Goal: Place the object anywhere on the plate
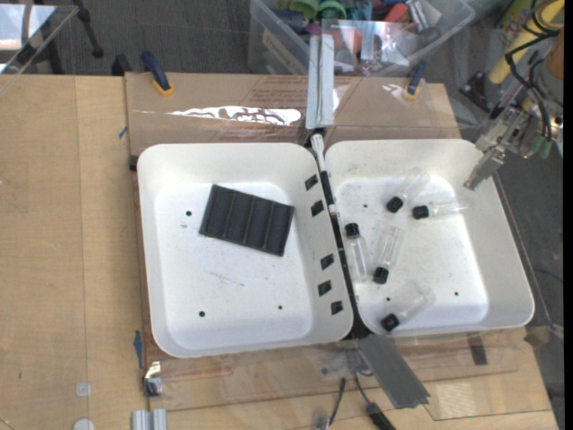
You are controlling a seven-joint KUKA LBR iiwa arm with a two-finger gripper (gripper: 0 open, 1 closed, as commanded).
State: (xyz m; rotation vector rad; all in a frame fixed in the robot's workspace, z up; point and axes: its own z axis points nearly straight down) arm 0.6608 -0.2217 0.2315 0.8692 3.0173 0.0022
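From the camera view, clear vials with black caps (387,240) are seen scattered in the right bin (501,267). A dark ribbed plate (247,219) lies in the left bin (170,312). The hand (483,170) hangs at the right bin's far corner; its grip cannot be told.

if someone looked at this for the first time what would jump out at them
The dark ribbed plate stands out most, lying at a slant in the left bin against its white floor. Next come the clear vials with black caps, scattered across the right bin. Behind both bins sits a clear tub of colourful clutter, and the gripper hangs over the right bin's far right corner.
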